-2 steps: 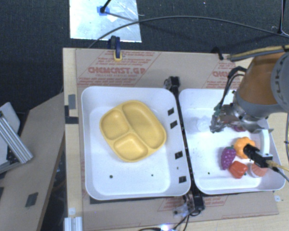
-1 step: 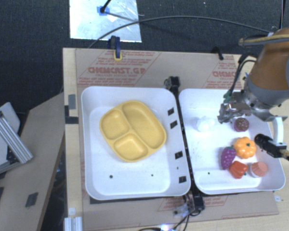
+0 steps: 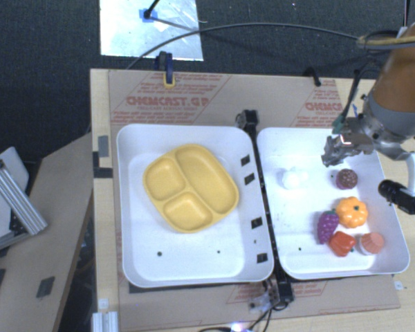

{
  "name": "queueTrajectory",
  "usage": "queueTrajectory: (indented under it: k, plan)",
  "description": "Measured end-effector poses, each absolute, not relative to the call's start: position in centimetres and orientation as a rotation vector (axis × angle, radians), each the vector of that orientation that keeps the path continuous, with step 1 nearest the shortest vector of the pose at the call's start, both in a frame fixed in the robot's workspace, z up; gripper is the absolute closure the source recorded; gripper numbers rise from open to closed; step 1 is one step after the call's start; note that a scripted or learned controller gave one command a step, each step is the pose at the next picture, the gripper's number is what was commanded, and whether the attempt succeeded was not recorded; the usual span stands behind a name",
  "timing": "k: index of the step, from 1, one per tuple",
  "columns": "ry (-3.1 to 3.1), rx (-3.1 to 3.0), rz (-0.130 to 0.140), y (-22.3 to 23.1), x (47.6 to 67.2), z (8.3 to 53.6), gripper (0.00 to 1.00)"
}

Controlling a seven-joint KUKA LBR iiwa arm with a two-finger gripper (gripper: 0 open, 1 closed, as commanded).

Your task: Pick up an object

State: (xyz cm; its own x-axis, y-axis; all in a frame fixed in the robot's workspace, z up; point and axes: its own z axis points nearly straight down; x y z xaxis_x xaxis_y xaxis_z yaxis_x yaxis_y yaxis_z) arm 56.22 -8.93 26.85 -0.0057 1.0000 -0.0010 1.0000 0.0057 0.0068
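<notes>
From above, the grey two-finger gripper (image 3: 334, 152) hangs over the right white bin (image 3: 290, 261); whether its jaws are open cannot be told. The small round brownish-purple toy (image 3: 346, 179) lies just beside it, below, not held.

The arm (image 3: 401, 81) is cut off by the right edge, so only its wrist end shows. The gripper (image 3: 335, 151) is too small and dark to tell how its jaws stand. A pale object (image 3: 292, 179) on the right bin (image 3: 290, 254) blurs into the white floor, its shape unclear. A metal frame (image 3: 10, 192) runs off the left edge.
</notes>
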Motion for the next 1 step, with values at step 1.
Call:
queueTrajectory:
  k: [1]
  plan:
    - [2.229, 2.210, 0.006, -4.60, 58.32, 26.94, 1.00]
